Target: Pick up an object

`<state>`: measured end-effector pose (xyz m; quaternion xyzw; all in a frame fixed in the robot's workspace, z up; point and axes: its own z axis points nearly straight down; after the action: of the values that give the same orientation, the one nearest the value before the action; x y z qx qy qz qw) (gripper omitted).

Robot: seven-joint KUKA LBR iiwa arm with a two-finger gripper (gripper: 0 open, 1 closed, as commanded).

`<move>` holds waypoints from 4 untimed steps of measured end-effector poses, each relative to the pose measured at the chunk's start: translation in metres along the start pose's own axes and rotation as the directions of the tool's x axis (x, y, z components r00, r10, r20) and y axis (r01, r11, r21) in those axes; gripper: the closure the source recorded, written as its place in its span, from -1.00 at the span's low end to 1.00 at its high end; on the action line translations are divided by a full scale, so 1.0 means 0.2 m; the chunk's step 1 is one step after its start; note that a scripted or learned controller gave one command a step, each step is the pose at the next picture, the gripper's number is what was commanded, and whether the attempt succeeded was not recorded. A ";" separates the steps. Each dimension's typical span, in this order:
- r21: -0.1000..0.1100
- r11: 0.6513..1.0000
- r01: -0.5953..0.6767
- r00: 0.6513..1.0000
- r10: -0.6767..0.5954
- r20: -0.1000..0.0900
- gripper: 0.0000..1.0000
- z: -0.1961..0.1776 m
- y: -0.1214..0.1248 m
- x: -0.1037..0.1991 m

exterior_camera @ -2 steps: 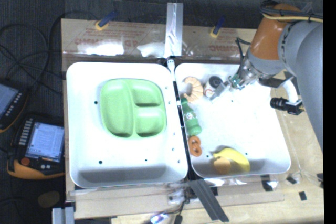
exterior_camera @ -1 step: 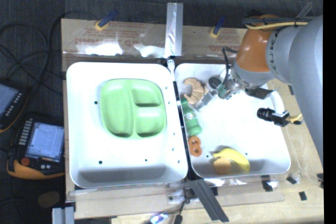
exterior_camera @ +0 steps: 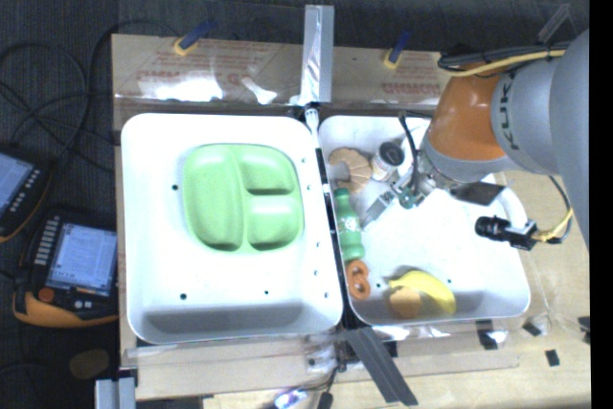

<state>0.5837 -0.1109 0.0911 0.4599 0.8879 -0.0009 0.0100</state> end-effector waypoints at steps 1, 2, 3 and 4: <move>0.003 0.992 -0.125 0.992 0.125 -0.012 -1.00 0.01 0.10 -0.03; 0.008 0.999 0.054 0.998 -0.053 -0.015 -1.00 -0.55 -0.07 -0.44; 0.007 0.990 0.139 0.990 -0.139 -0.016 -1.00 -0.25 0.11 -0.54; 0.006 0.963 0.269 0.963 -0.269 -0.011 -1.00 0.00 0.23 -0.29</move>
<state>0.6544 -0.1316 0.0926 0.3351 0.9422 -0.0032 0.0038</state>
